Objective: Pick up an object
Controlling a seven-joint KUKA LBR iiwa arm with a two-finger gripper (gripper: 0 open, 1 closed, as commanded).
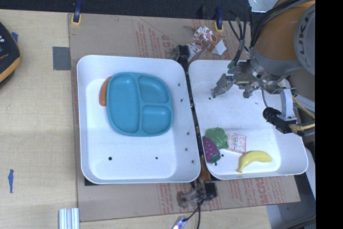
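The fingers (221, 86) stand apart with nothing between them, so the gripper (234, 87) hangs empty over the upper part of the right bin (289, 169). Nothing is lifted; choosing, descending and closing all remain. The likeliest target, a yellow banana (254, 159), lies near the bin's lower edge, well apart from the gripper, long axis roughly left to right, its left end dipping down. Beside it sit a small packet (236, 141) and what seems a bunch of grapes (211, 148).
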